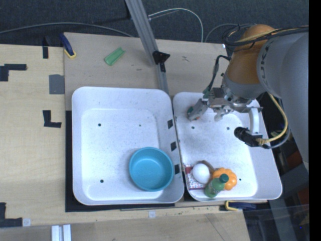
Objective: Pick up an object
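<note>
While the gripper [210, 109] hangs over the far end of the right bin [261, 185], its two fingers stand spread apart with nothing between them. What it could pick up lies at the opposite, near end of that bin: a white ball [201, 173], an orange toy [225, 177] and a green piece [214, 187], huddled touching in the corner. A blue bowl [150, 168] sits in the left bin [95, 104]. To my eye the gripper must travel down the bin toward that cluster.
</note>
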### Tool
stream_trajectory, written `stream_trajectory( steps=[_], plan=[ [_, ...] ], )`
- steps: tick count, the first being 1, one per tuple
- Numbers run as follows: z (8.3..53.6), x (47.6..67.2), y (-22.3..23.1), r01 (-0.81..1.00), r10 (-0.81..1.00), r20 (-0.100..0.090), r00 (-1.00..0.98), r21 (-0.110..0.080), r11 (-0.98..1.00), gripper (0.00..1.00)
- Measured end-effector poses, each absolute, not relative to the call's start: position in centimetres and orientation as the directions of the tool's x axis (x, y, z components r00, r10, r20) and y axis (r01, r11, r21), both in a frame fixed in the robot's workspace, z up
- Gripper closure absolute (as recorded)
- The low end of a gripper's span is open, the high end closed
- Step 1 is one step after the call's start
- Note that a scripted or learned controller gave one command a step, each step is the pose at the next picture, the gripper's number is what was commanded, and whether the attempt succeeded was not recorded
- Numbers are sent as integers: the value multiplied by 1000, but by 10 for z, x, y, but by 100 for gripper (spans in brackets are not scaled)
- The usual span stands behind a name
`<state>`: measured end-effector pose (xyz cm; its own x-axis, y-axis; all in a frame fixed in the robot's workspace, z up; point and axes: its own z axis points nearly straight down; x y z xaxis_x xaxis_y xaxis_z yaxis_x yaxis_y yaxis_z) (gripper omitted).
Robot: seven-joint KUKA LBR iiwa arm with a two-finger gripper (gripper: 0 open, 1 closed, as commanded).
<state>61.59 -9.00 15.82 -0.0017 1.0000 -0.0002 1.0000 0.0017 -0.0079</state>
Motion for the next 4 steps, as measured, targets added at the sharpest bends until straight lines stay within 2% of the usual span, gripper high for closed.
stream_trajectory(
  steps=[1,2,3,4],
  plan=[
    [114,612,-92,1000,1000,-1,-2,-7,2,0],
    [88,612,-92,1000,1000,-2,-2,-1,2,0],
    [98,612,-91,1000,1000,0,-3,-2,3,100],
    [160,616,-94,1000,1000,-1,-1,5,1,100]
  ],
)
